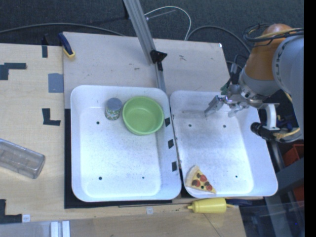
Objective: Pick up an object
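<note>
A green bowl (143,115) sits at the back of the left bin (89,181), with a small grey-lidded can (113,108) touching its left side. A toy pizza slice (199,179) lies at the front left corner of the right bin (256,177). A yellow mustard bottle (209,205) lies on the bench just in front of that bin. My gripper (220,108) hovers over the back of the right bin, its two fingers spread apart with nothing between them, well away from the pizza slice.
A slanted metal pole (143,31) rises from between the bins at the back. A clear plastic container (19,158) lies on the wooden bench at far left. A blue-and-yellow clamp (66,45) sits at the back left corner. Cables run behind the bins.
</note>
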Robot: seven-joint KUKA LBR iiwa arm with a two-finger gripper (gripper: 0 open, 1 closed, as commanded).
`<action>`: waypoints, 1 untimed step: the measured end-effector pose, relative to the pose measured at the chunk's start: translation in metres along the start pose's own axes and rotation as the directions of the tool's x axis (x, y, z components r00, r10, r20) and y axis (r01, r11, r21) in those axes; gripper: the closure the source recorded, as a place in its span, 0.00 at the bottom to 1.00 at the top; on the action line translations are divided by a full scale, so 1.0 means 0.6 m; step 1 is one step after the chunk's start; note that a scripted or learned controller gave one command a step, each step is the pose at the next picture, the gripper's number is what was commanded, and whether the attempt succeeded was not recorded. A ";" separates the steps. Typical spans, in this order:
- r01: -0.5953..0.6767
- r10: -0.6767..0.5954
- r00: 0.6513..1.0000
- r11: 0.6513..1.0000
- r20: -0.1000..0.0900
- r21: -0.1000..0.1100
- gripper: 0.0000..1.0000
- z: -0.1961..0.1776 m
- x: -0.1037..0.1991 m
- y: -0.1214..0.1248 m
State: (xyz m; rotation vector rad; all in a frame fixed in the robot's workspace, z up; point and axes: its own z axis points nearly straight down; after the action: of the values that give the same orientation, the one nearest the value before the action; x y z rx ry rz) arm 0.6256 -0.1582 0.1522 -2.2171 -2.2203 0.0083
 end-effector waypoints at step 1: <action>0.002 -0.002 1.000 1.000 -0.001 0.001 0.00 0.102 0.008 0.010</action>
State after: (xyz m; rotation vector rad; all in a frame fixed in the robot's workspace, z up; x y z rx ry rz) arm 0.6310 -0.1533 0.0909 -2.2145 -2.2211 0.0080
